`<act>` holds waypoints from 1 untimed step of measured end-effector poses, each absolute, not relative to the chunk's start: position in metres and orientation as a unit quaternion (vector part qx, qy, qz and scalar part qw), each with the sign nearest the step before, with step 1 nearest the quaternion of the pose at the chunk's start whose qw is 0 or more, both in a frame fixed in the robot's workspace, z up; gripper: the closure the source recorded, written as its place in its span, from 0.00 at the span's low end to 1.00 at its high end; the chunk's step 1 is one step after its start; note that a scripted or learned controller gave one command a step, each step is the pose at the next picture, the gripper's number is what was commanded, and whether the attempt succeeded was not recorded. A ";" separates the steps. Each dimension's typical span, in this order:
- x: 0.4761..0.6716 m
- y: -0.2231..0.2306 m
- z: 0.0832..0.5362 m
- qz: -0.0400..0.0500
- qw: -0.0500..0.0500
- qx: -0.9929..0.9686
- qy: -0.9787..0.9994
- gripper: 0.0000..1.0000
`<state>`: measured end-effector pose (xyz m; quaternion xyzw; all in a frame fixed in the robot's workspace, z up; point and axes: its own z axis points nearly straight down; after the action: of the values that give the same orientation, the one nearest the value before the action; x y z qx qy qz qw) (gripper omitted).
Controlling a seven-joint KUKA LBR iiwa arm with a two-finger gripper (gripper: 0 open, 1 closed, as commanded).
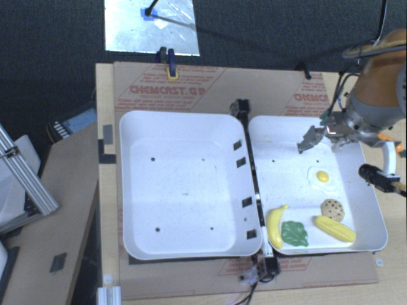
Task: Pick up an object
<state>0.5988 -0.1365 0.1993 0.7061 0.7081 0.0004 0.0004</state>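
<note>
The arm's grey metal hand (316, 137) hovers over the upper part of the right shallow white plastic bin (365, 199), slanting down from the orange-banded wrist at the right. Its fingers are too small and blurred against the bin floor to read, so I cannot tell how far they are parted; nothing shows between them.

The candidates for picking all lie in this right bin, toward its near end, likely because it serves as the source side. A glossy toy fried egg (322, 177), flat with a raised yellow yolk, sits closest, just below the hand and apart from it. Further down lie a round, speckled tan cookie (331, 208), a ridged yellow corn cob (335, 229) just beside it, a smooth curved yellow banana (275, 226) by the divider, and a crinkled green leafy piece (294, 233) touching the banana.

The flat egg would, I judge, offer little edge for a pinch; the corn or banana looks easier. The left white bin (127, 170) sits alongside on the cardboard-covered surface (191, 88).
</note>
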 end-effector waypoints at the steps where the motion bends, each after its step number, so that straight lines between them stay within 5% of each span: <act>1: 0.584 -0.061 0.345 0.006 0.005 0.703 0.711 0.00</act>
<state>0.5842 -0.0611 0.3451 0.7027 0.7114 0.0058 0.0050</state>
